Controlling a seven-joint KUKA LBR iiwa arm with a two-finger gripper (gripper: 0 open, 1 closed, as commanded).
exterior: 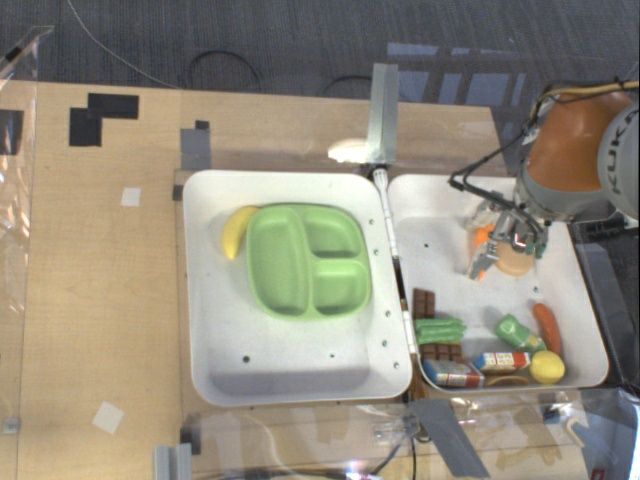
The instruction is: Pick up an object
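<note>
Toys were heaped at the right bin's near edge; whether the gripper was closed could not be told.

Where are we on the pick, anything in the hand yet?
Done: the arm has reached into the right bin, and the hand sits low beside a tan round object. In hand: I can't confirm a grasp; nothing shows clearly between the fingers. Left: secure and lift an object. The lemon, green pieces and banana by the green tray lie untouched.
</note>
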